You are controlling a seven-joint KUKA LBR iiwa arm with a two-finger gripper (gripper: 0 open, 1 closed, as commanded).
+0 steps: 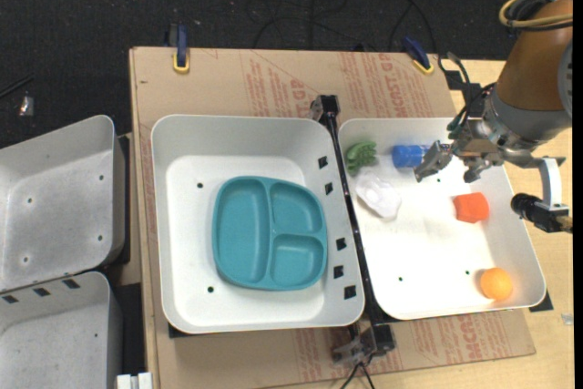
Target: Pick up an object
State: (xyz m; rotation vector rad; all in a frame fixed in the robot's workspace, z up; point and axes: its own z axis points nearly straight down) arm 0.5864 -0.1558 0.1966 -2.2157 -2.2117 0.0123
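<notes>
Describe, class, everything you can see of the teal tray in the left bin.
The teal tray is a rounded rectangle, seemingly of smooth plastic, split by raised ridges into three compartments: one long one on the left, two smaller ones on the right. It lies flat on the floor of the left bin, slightly turned, clear of the walls. Nothing sits in it or touches it.

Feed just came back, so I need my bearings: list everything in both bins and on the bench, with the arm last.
Divided tray: one, teal, left bin.
Green object: one, right bin, far left corner.
Blue object: one, right bin, beside the gripper.
White crumpled object: one, right bin, left side.
Red-orange block: one, right bin, right side.
Orange ball: one, right bin, near right corner.
Gripper: one, dark, over right bin's far edge.
</notes>
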